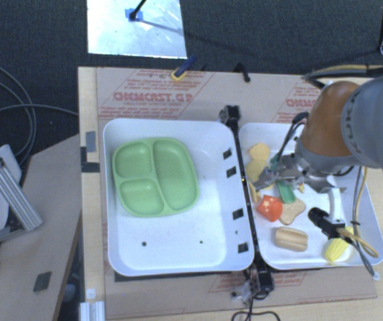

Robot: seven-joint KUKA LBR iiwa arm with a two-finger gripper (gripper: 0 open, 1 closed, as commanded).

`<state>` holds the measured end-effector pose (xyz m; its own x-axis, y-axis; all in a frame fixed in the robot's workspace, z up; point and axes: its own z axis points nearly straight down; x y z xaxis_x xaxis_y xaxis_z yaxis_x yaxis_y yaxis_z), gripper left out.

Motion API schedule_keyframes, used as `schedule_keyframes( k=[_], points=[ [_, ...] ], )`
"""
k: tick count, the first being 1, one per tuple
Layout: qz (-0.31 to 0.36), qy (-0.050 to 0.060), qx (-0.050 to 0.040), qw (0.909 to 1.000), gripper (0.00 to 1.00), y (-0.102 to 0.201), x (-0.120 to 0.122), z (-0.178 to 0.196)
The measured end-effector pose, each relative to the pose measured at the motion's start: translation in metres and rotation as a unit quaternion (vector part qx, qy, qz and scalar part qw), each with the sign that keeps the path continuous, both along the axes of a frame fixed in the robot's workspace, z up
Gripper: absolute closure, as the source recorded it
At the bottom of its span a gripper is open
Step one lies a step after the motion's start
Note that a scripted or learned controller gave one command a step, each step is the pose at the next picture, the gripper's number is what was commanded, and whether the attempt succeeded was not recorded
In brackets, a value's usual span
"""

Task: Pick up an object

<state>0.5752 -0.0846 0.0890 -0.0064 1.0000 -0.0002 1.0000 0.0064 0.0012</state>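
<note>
We look down from single fixed camera above bench (151, 92), at slant, far edge at top. Both white bins fit in frame: left bin (178, 259) well away from gripper (278, 176), right bin (371, 226) directly under it. Arm (351, 122) enters from right, close to lens, looming large. Medium distance; dark floor (31, 39) beyond bench, far from gripper.
</note>
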Motion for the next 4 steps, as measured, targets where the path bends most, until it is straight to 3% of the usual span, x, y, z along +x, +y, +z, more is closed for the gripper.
schedule_keyframes(
  k=[1,2,4],
  points=[
    [-0.002,-0.002,-0.0003,1.0000,1.00,-0.002,0.001,0.013],
    [0.002,-0.004,0.0006,1.0000,1.00,0.061,0.032,0.100],
    [0.000,-0.002,0.0008,1.0000,1.00,0.104,-0.005,0.177]
  ],
)
